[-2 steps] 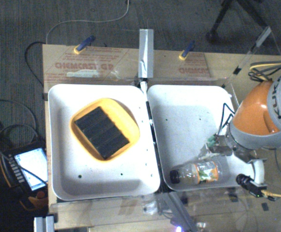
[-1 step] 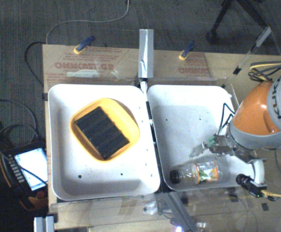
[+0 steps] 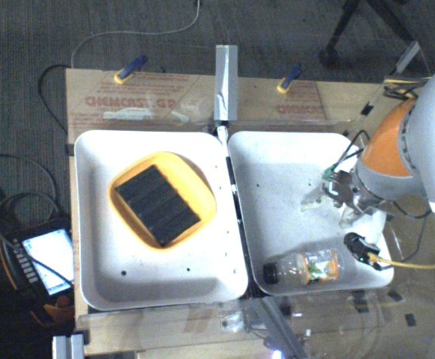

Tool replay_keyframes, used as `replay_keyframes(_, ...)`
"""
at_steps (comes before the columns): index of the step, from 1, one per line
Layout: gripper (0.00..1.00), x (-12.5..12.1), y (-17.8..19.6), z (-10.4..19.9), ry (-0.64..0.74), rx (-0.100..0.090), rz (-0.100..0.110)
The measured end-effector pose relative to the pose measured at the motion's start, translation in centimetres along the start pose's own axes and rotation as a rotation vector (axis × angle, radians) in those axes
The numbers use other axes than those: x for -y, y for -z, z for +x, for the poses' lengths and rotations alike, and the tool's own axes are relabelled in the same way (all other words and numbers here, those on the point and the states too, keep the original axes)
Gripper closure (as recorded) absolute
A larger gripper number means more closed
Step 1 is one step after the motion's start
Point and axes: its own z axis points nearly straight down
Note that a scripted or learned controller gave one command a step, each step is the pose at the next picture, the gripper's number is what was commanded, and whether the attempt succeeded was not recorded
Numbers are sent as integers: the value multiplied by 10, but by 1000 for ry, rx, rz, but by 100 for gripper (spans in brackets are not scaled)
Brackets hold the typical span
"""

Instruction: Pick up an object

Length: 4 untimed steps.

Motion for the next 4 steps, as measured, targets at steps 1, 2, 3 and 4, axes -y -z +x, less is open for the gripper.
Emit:
replay_keyframes(1,0,46,108,-40,158,10,10)
replay_keyframes(2,0,89,3,46,308,6,7)
replay_keyframes(3,0,58,9,-18,228,8,12)
replay_keyframes(4,0,61,38,-19,709,4,11)
